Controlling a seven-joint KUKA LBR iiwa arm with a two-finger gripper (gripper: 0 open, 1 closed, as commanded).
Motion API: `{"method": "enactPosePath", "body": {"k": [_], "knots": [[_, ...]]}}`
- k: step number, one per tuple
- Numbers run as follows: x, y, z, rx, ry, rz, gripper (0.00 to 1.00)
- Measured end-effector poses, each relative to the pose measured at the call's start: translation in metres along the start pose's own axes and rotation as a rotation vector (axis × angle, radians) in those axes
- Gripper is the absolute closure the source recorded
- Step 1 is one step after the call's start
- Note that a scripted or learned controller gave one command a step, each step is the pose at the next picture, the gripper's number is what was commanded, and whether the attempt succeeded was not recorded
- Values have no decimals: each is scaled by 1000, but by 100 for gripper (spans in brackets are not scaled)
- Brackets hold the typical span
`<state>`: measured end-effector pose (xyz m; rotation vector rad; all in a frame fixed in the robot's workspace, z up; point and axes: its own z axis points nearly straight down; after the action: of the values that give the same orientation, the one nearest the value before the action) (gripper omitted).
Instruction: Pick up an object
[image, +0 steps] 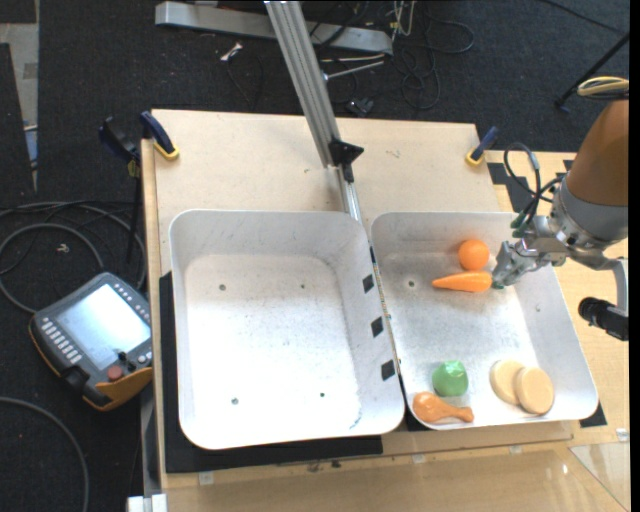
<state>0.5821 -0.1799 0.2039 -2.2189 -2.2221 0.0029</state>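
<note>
Gripper (507, 268): positioned low in the right bin (560, 320), at the thick end of the carrot (462, 283); whether it is closed on anything cannot be told, nor whether the carrot is touched.
Carrot: lying flat, pointing left, just below the orange ball (474, 254).
Further items, near edge of the same bin: green ball (450, 378), small orange gourd-shaped piece (441, 407), two tan discs (522, 386) overlapping.
Left bin (200, 250): white, shallow.
Risk noted: the tapered carrot may be squeezed out or rolled aside if caught off-centre; the ball may be nudged away.
</note>
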Motion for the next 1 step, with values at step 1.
{"method": "enactPosePath", "body": {"k": [1], "knots": [[62, -13, -4, 0, 2, -6, 100]]}}
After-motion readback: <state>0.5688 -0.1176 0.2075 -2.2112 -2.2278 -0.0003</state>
